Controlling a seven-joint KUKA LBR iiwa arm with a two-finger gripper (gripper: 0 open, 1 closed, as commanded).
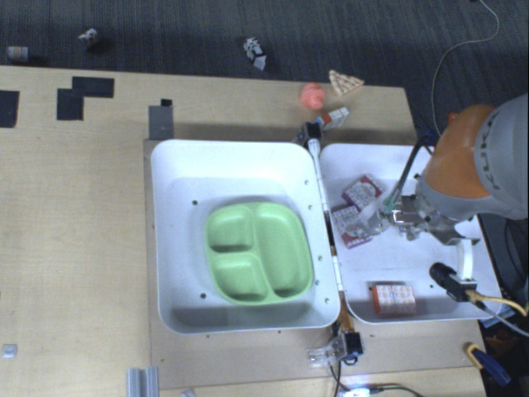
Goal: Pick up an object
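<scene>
The right bin [413,251] holds a red-and-white packet [361,191] near its far left. A crumpled clear and red packet [352,225] lies just in front of it, and a small brown-red box [392,297] sits by the near wall. My gripper [387,214] is low over the right bin, reaching in from the right. Its tip is right against the crumpled packet's right edge. Whether anything is held cannot be made out.
The left bin [178,222] holds a green divided plate [258,251]. On the bench behind the bins lie a pink ball [312,96], a wedge-shaped toy [345,82] and a small tube [334,118]. The arm's orange band [455,164] hangs over the right bin's far right corner.
</scene>
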